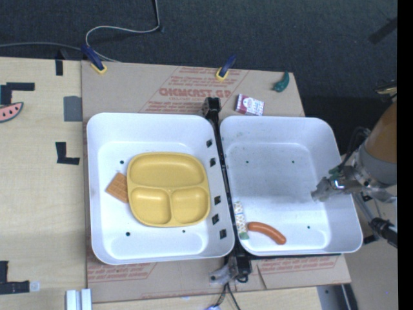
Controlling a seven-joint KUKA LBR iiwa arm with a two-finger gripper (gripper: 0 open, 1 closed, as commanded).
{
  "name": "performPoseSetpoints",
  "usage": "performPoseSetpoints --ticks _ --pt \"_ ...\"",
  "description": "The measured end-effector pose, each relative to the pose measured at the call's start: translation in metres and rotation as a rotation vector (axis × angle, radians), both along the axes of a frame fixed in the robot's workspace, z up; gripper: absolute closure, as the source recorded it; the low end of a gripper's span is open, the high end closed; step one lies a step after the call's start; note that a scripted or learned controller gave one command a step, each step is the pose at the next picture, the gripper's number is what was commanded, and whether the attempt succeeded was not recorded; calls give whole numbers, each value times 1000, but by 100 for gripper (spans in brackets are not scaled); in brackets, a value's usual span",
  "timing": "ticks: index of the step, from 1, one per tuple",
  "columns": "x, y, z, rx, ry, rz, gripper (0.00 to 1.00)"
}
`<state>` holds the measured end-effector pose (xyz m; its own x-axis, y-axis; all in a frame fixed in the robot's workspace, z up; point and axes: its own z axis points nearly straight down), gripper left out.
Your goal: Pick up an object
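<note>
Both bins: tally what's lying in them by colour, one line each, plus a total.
Yellow: 1, the divided plate in the left bin
Tan: 1, a flat piece tucked under the plate's left edge
Orange: 1, a sausage-shaped item in the right bin
Pale speckled: 1, a small piece against the right bin's left wall
Total: 4

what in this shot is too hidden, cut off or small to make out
1. Gripper, camera view: small and blurred at the right bin's far side, so nothing tells how it is set or whether it holds anything.
2. Brown flat piece: mostly tucked under the yellow divided plate in the left bin.
3. Small packet behind the bins: print too small to read.
4. Arm: cut off by the right edge.
</note>
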<state>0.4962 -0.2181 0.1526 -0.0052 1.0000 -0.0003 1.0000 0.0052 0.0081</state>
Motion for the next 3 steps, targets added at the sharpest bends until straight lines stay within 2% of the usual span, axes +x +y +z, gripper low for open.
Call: performPoseSetpoints --ticks 1,2,3 --pt "0 0 0 0 0 0 0" --pt "-10 -3 -65 5 6 -2 0" --pt "-10 -6 -56 -4 1 -4 100"
